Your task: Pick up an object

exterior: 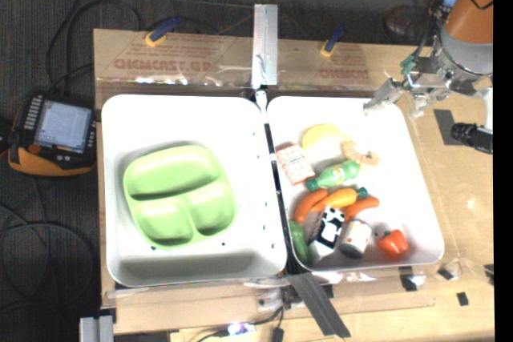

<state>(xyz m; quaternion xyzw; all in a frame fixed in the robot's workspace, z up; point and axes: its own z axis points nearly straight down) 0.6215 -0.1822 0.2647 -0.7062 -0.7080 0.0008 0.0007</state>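
Gripper: we see it over the right bin's far right corner, fingers spread, holding nothing | toys: we see carrots heaped in that bin; green tray in left bin

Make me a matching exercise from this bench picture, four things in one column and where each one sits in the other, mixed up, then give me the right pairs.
Things:
1. green divided tray
2. gripper
3. red pepper toy
4. handheld control pendant

Places:
A. near corner of the right bin, beside the other toys
B. on the floor, off the bench's left side
C. alone in the left bin
D. over the far right corner of the right bin

Pairs: 1-C, 2-D, 3-A, 4-B
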